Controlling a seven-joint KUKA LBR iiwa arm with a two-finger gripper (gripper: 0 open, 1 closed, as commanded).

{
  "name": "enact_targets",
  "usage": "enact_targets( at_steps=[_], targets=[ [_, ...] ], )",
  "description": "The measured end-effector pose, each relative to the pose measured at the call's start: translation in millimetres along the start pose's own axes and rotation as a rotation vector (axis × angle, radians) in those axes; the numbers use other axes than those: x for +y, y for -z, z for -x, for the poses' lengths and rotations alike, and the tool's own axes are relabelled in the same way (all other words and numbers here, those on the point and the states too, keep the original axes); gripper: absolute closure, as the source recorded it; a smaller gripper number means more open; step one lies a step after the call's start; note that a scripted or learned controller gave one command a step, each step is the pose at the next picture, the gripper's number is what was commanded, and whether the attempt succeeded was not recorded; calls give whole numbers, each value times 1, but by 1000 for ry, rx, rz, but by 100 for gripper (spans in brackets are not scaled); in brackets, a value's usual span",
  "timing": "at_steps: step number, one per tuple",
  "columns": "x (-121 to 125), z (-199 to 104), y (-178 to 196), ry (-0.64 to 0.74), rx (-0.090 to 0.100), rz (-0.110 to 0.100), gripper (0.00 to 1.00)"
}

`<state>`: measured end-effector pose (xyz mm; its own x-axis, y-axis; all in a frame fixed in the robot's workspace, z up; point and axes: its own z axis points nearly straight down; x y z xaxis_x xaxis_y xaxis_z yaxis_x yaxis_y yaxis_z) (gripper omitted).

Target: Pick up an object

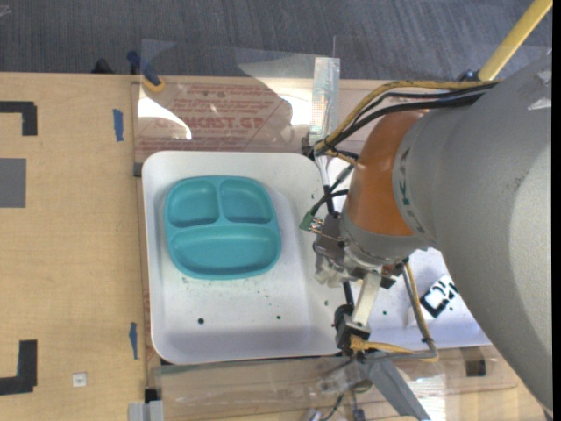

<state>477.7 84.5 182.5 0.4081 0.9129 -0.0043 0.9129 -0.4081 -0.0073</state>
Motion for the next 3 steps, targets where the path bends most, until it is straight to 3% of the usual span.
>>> enact_targets(
  at_steps=[1, 2, 3],
  targets=[
    [-11, -28, 26, 685, 2, 8, 100],
    [9, 15, 6, 1456, -2, 8, 100],
    [-5, -14, -30, 775, 1, 3, 100]
  ],
)
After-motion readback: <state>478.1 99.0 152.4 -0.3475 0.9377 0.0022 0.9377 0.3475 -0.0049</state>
